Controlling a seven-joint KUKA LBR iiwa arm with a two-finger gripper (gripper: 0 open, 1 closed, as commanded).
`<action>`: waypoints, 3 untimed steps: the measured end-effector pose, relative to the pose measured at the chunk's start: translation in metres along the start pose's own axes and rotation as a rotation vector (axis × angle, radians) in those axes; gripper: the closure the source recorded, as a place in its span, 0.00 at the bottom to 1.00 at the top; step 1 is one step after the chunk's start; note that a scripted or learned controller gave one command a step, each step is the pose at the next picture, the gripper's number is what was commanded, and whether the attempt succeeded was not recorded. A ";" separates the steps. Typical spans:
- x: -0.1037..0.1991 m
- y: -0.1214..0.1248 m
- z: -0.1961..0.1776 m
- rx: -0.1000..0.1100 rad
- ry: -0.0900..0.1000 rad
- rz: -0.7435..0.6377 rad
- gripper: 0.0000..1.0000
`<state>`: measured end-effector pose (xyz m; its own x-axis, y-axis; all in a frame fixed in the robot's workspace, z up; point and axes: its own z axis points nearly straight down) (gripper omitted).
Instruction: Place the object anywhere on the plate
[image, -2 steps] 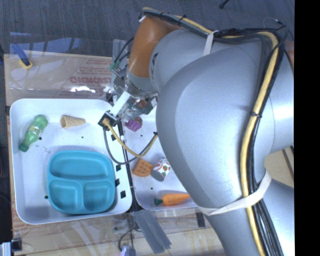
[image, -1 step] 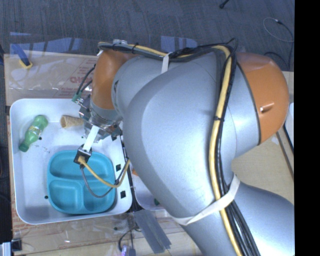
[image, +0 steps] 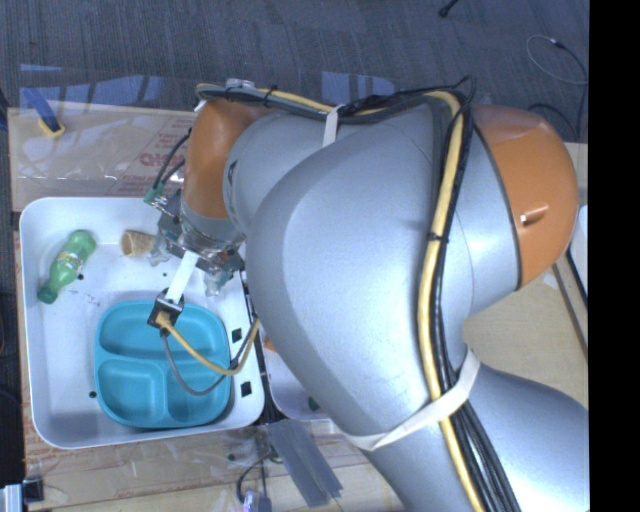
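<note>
Lying near the left bin's (image: 40, 330) far-left wall, a green plastic bottle (image: 65, 264) is being left apart from the blue divided plate (image: 125, 390).
Being light, rigid and slippery-round, it is best gripped across its middle; the pincer (image: 195, 270) is hovering above the plate's far edge, its opening being impossible to tell.

The end effector (image: 187, 262) hangs above the blue plate (image: 130, 385), green bottle (image: 64, 264) beside.
</note>
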<state>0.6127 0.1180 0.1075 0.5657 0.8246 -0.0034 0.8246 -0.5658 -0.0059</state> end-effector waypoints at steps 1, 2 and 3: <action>-0.053 0.050 -0.084 -0.003 0.003 0.263 0.00; -0.051 0.048 -0.093 0.000 0.001 0.253 1.00; -0.024 -0.050 -0.038 0.000 -0.001 0.065 1.00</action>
<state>0.5583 0.1259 0.1462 0.6177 0.7864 -0.0046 0.7864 -0.6177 -0.0059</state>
